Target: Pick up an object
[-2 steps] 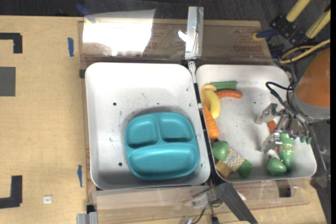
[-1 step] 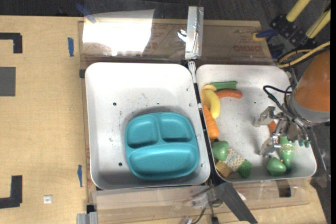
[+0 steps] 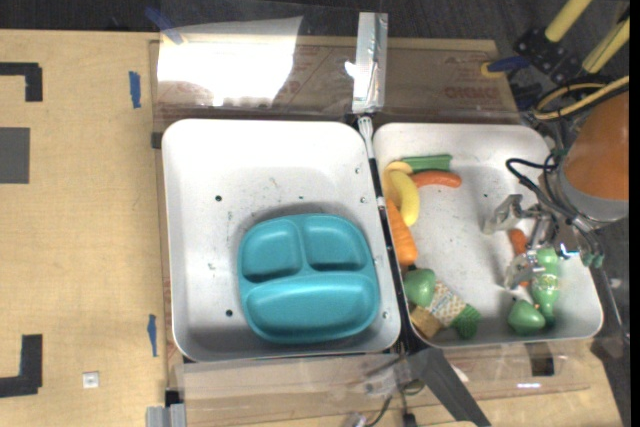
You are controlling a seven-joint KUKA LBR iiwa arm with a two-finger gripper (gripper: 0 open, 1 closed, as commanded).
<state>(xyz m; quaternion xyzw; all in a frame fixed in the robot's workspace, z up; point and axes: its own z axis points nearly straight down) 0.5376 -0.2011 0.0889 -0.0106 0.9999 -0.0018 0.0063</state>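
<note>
My gripper (image 3: 512, 243) hangs low over the right side of the right bin (image 3: 470, 140). It is open, with one finger (image 3: 499, 214) toward the bin's middle and the other nearer the front. A small orange-red piece (image 3: 516, 238) lies in the gap between them; I cannot tell whether either finger touches it. Just right of the gripper sits a pale green toy (image 3: 546, 280), with a darker green one (image 3: 527, 316) in front of it. Along the bin's left wall lie a yellow banana (image 3: 403, 194), a green bean (image 3: 428, 161), a red chili (image 3: 437, 180) and an orange carrot (image 3: 402, 238).
A green pepper (image 3: 420, 286), a tan block (image 3: 437, 308) and a small green piece (image 3: 466, 320) crowd the right bin's front left corner. The left bin (image 3: 200, 165) holds a teal divided tray (image 3: 309, 276). Cables and yellow bars stand at the back right.
</note>
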